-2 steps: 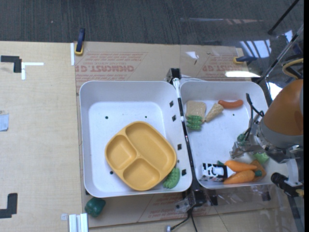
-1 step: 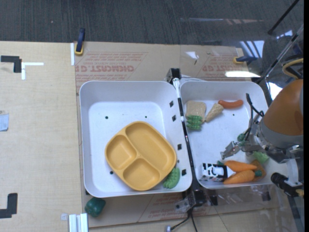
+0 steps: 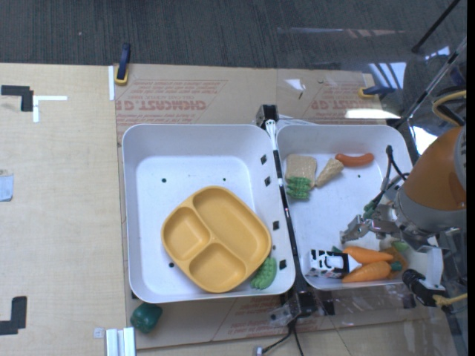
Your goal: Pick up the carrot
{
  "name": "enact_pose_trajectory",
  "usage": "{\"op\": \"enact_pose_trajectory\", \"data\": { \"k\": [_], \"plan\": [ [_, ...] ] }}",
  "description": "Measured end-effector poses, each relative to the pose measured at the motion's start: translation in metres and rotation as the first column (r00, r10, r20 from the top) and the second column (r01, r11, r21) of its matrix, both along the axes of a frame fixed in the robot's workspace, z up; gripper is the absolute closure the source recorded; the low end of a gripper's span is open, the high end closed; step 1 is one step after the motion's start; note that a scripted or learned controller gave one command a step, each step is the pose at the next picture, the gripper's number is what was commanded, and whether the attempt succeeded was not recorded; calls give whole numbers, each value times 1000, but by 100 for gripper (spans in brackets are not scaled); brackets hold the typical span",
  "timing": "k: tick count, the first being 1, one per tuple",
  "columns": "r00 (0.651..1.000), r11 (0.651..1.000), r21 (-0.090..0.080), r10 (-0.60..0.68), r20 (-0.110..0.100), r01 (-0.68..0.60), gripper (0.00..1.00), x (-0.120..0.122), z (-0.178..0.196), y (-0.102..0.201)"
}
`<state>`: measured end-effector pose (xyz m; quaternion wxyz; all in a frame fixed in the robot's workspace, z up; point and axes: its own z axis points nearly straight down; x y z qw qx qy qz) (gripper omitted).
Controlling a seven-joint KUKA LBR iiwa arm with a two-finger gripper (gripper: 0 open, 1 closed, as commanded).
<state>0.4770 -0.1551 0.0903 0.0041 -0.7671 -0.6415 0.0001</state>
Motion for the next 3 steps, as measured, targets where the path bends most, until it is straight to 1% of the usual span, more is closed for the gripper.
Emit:
{"op": "enact_pose_trajectory", "data": {
  "k": [1,2,3],
  "plan": [
    [992,992,-6,127,4,-127,0,1,1,10],
    [917,917,-8,398,8,-398,0,3,2,16],
    [918,918,-11,397,10,-397,100,5,10,15]
  ]
}}
